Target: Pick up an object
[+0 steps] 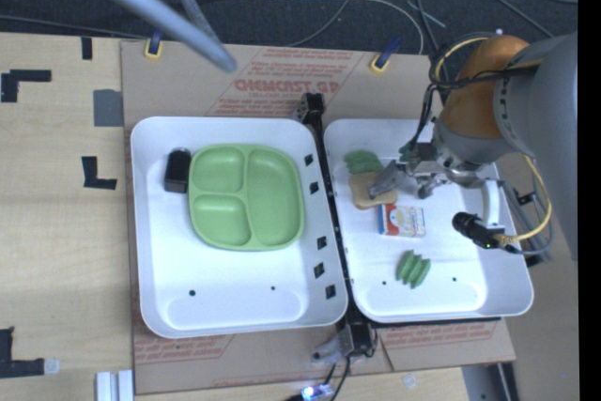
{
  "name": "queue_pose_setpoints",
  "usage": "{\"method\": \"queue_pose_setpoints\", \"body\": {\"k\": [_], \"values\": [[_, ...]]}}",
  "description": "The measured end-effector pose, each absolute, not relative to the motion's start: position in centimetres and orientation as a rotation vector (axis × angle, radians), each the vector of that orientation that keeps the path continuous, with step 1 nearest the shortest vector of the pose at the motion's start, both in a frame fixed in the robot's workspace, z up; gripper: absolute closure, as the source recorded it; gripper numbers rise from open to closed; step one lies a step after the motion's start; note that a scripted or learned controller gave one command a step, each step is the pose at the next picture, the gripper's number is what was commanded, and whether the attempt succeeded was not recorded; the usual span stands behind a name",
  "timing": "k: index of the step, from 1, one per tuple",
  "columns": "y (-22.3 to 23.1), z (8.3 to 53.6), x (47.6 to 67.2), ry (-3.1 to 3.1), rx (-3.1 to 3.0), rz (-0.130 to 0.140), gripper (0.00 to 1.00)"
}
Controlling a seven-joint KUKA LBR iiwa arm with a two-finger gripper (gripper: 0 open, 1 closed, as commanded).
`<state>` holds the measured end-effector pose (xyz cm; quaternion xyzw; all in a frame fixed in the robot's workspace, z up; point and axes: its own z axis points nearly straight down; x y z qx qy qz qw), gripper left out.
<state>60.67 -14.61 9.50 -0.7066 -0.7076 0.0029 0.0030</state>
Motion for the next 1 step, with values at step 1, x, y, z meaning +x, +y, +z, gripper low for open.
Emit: {"method": "queue_pose_setpoints", "body": {"k": [1], "values": [[-14.54,10.92,60.88,-2.224,-2.217,0.003,1.0]]}}
